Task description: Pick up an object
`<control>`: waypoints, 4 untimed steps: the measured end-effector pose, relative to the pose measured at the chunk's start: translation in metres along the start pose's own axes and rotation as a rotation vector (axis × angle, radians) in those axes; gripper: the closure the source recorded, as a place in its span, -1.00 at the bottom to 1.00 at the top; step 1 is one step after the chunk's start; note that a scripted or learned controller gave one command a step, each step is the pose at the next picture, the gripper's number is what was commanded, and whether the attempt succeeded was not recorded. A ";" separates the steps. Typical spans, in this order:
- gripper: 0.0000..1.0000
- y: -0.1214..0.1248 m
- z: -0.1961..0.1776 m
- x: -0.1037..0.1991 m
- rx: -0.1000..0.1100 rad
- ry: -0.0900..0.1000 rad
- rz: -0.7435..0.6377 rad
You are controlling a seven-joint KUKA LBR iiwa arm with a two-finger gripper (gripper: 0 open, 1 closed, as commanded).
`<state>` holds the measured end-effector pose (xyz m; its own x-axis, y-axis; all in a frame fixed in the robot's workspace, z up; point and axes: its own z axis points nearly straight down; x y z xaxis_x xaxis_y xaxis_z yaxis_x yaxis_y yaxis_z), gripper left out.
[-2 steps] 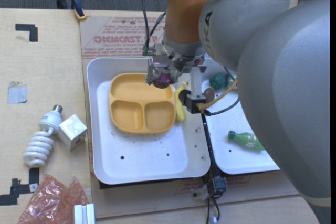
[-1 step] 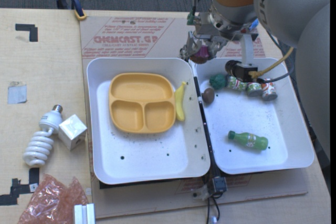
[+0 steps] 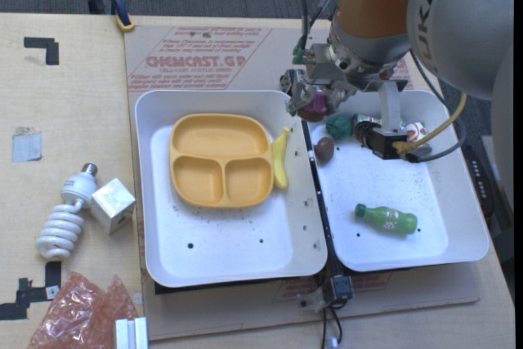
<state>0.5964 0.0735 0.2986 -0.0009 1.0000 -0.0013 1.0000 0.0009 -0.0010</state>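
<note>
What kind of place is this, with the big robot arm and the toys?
Probably a robot testing lab. A grey and orange robot arm reaches over two white bins holding odd bits like a divided yellow plate and a green toy bottle, on a cardboard-covered bench.

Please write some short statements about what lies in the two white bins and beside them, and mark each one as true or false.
1. The yellow plastic tray with three compartments lies in the left white bin. True.
2. The green plastic bottle stands upright. False: it lies on its side in the right white bin.
3. The yellow banana-shaped object lies inside one compartment of the tray. False: it lies beside the tray's right edge, on the bin floor.
4. The white spiral light bulb lies outside both bins, on the left. True.
5. The small brown oval object is in the right bin. True.
</note>
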 end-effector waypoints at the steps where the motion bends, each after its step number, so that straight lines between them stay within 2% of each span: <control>1: 1.00 -0.030 0.098 0.028 0.000 0.001 0.002; 2: 1.00 -0.098 0.034 -0.020 0.000 0.001 0.003; 3: 1.00 -0.049 -0.008 0.019 -0.002 0.000 -0.001; 4: 1.00 -0.051 0.001 0.069 -0.001 0.000 -0.001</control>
<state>0.5456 0.1423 0.2971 -0.0018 1.0000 -0.0013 1.0000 0.0018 -0.0002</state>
